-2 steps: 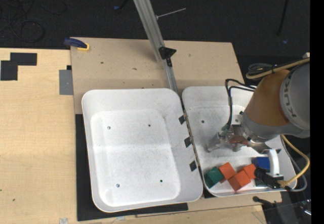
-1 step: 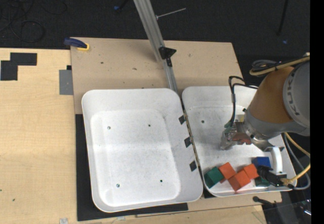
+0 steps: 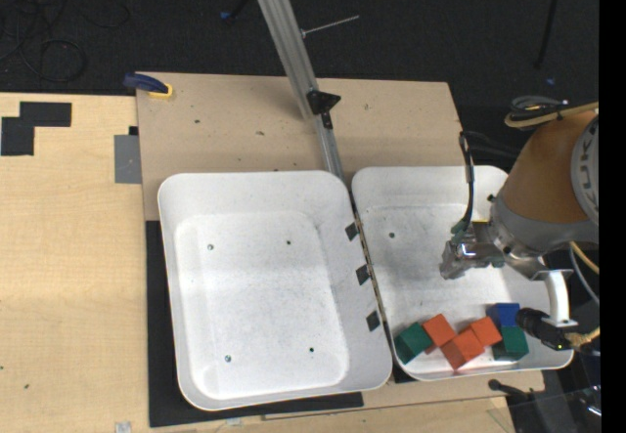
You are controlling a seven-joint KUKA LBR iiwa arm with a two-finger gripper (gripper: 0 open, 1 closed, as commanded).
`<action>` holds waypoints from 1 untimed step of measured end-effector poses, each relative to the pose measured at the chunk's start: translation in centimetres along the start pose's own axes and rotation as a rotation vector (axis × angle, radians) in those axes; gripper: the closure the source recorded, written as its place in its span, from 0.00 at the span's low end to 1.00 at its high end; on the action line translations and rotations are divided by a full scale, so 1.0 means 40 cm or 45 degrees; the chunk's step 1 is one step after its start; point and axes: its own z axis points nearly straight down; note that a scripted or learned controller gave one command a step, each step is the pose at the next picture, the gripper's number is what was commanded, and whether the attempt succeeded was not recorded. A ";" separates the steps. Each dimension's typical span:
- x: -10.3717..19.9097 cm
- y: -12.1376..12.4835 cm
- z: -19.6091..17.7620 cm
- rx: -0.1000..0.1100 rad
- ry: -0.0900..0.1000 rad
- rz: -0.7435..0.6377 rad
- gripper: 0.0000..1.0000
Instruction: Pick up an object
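Note:
Several small blocks lie along the near edge of the right bin: a green block, an orange block, a larger orange-red block, a blue block and a dark green block. My gripper hangs over the middle of the right bin, above and slightly behind the blocks, with nothing seen between its fingers. The arm's grey and orange wrist covers the bin's right side.
The left bin sits beside the right one, with a divider carrying black clips between them. A slanted metal rail rises behind the bins. A blue and yellow object lies at the bench's far left corner.

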 end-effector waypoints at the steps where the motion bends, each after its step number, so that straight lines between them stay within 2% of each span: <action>1: -0.005 -0.006 -0.106 -0.001 0.000 -0.008 1.00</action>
